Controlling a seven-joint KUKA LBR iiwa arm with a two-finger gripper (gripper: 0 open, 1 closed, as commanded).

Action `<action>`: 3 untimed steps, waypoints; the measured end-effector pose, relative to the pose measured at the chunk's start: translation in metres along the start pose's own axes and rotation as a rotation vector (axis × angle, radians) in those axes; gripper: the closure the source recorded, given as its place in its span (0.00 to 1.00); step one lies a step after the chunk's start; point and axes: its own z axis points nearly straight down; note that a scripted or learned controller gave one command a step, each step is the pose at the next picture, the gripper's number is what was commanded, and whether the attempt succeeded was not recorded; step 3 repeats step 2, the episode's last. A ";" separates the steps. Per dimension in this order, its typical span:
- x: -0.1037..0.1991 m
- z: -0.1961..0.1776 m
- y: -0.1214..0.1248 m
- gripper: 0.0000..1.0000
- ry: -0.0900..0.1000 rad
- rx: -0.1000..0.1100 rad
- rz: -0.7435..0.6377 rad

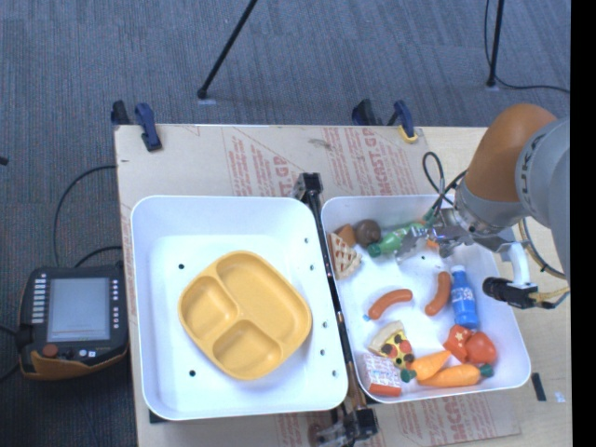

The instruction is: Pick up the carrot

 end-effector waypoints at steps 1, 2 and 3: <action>0.000 -0.010 0.000 1.00 0.001 0.000 0.001; 0.019 -0.051 -0.021 1.00 0.001 0.000 -0.378; 0.019 -0.051 -0.021 1.00 0.001 0.000 -0.378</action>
